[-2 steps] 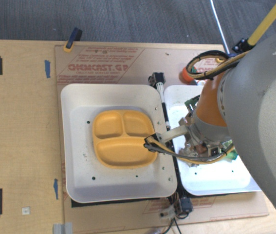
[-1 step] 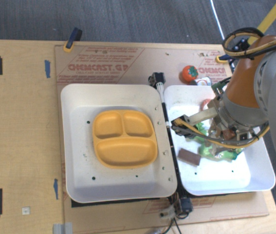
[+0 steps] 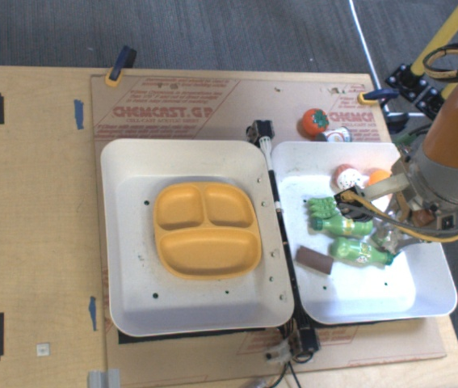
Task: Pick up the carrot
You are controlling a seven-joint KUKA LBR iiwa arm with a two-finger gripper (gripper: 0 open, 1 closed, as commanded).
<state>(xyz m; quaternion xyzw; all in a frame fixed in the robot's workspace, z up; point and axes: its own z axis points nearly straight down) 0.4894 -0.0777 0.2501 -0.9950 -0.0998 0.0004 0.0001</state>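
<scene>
I have one fixed camera, mounted above the table (image 3: 35,176) and looking down at a slant, so the far edge and a strip of grey floor (image 3: 212,14) sit at the top of my picture. It stands back enough to take in both white bins whole: the left bin (image 3: 123,217) and the right bin (image 3: 430,297). The arm (image 3: 455,136) enters from my right.

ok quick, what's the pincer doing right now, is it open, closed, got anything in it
Pincer: low in the right bin, over the green toys; open or closed cannot be told, and nothing is visibly held.
</scene>
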